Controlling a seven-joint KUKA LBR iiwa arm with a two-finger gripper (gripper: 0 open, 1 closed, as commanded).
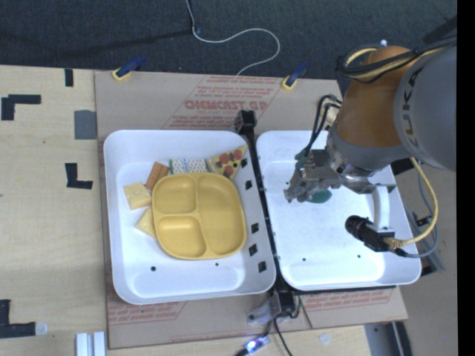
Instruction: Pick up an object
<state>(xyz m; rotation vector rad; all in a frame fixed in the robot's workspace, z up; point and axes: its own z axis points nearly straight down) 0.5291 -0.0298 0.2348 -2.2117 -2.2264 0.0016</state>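
Note:
My gripper (pixel 306 186) hangs low over the left part of the right bin (pixel 349 279), below the arm's orange band. A small teal object (pixel 322 196) shows just at its right side, partly hidden by the gripper; whether it is held is unclear. In the left bin (pixel 119 150) lies a yellow divided plate (pixel 197 215). Around the plate's upper edge lie a tan square piece (pixel 137 196), an orange-brown piece (pixel 156 174), a patterned flat item (pixel 187 166) and a toy pizza slice (pixel 230 162). A pale yellow wedge (pixel 144 225) pokes out from under the plate's left side.
The two bins meet at a black divider (pixel 258 213) in the middle. A black cylinder with a yellow cable (pixel 367 232) hangs from the arm over the right bin. The bins rest on cardboard (pixel 223 102) on the wooden bench.

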